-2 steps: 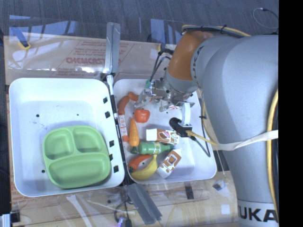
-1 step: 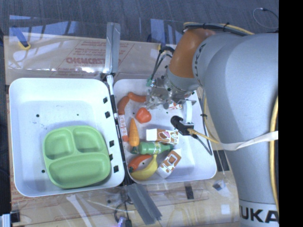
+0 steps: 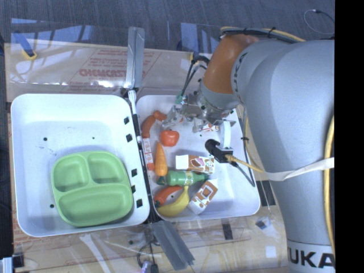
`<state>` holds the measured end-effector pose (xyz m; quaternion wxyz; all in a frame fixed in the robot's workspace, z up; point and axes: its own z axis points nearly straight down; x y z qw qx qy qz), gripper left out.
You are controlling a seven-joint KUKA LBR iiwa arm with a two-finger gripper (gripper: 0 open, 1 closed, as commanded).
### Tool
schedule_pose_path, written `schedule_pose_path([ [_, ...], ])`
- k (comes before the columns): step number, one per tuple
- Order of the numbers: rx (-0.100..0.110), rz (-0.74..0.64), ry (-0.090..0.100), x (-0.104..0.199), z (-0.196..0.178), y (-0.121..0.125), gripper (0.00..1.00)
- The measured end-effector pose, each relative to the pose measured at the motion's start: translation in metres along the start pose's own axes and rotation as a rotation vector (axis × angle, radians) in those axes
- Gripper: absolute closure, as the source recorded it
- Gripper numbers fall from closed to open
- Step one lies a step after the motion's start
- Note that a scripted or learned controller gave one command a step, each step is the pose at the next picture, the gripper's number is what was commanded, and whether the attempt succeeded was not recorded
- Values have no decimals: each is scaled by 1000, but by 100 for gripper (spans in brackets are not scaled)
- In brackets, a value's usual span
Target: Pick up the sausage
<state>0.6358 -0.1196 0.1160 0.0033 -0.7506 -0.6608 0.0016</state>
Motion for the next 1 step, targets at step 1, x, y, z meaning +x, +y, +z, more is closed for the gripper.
schedule_pose_path([
  [1, -6, -17, -2, 17, 24, 19, 0],
])
